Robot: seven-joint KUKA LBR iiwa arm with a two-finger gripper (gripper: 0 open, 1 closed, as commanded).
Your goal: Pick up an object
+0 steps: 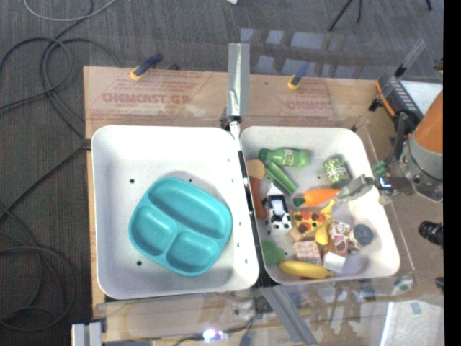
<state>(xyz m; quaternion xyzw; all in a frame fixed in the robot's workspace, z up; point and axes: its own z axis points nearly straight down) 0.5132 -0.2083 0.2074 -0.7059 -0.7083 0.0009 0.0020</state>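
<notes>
The right bin (360, 141) holds a jumble of toy food: a green bottle (285, 157), a green can (335, 170), an orange carrot (320, 195), a black-and-white cow (277, 212), a pizza slice (310, 224), a banana (305, 269) and a grey disc (364, 234). My gripper (358, 187) reaches in from the right and hangs low over this bin, just right of the carrot's tip and below the can. Nothing is visibly held in it.
The left bin (115, 164) holds a teal divided plate (181, 224). A metal divider (236, 85) stands behind the seam between the bins. The arm's body (425, 157) sits over the right bin's right rim. Cables lie on the floor at left.
</notes>
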